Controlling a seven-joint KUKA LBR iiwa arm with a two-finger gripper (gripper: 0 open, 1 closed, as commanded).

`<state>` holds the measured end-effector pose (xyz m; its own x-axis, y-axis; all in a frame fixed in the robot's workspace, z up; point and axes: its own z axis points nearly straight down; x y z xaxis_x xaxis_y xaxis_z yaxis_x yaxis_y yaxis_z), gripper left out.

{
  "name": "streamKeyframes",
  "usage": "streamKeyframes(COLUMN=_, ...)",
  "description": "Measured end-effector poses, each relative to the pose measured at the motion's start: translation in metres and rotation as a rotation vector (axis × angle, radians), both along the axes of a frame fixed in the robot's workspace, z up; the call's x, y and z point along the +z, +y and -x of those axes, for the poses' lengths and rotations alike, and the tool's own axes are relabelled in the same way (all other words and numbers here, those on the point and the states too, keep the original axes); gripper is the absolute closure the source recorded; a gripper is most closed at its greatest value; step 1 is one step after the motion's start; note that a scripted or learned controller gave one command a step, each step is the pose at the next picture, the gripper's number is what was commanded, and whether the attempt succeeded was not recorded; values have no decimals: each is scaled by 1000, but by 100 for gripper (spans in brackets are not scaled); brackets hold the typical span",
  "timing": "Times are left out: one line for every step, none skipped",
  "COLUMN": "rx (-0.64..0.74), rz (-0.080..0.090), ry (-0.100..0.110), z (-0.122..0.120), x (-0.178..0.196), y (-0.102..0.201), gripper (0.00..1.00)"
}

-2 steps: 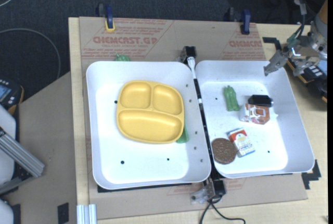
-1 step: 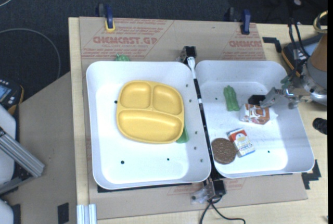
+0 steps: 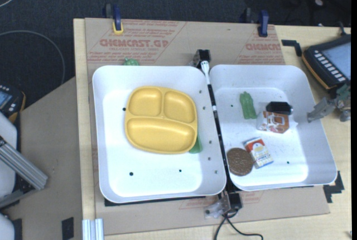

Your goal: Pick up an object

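Waiting at the 3 o'clock edge of the right bin [image 3: 312, 138], the gripper [image 3: 321, 111] is sitting outside the rim; jaw state cannot be told. Candidate objects are lying inside: green piece [image 3: 247, 105], red-and-white packet [image 3: 260, 153], brown disc [image 3: 241, 161].

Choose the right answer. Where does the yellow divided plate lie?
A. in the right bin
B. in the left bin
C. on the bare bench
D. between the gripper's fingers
B: the yellow plate lies flat inside the left bin, apart from the small items in the right bin.
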<state>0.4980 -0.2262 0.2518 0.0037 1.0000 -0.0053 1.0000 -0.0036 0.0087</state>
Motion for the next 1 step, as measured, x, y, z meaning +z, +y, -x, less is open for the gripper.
streamKeyframes(rx=4, rz=2, ry=-6, z=18, x=117, y=1, gripper=0)
